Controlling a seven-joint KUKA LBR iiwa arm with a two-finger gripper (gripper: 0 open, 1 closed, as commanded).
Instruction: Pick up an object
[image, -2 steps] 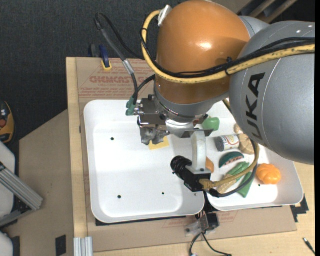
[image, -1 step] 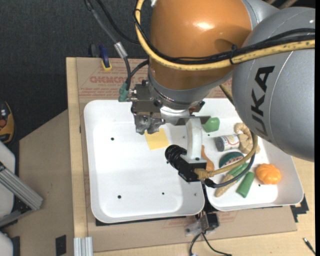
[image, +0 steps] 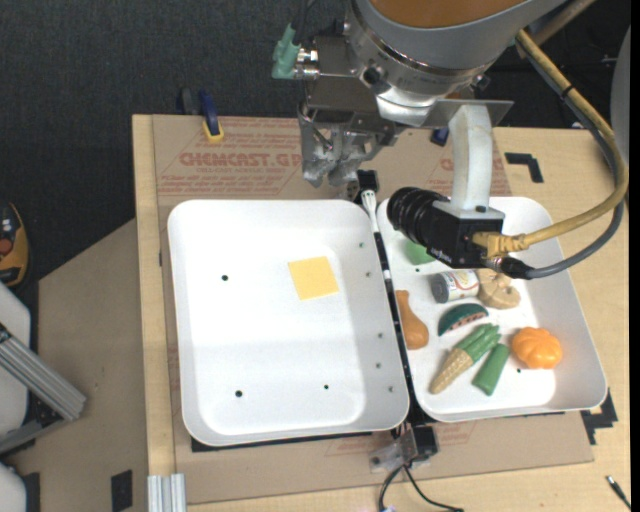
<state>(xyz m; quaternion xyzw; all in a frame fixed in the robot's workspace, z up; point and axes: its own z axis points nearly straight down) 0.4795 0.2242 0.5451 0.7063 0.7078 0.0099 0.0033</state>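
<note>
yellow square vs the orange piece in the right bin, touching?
Apart. The camera view shows the yellow square in the left bin, the orange piece in the right bin.

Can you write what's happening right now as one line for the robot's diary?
gripper: above bins' far edge | left bin: yellow square | right bin: toy corn, orange pumpkin | nothing seen held

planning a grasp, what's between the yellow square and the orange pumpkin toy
In the camera view: the bins' adjoining rims, then a brown gourd-like toy, corn cob and green piece.
</note>
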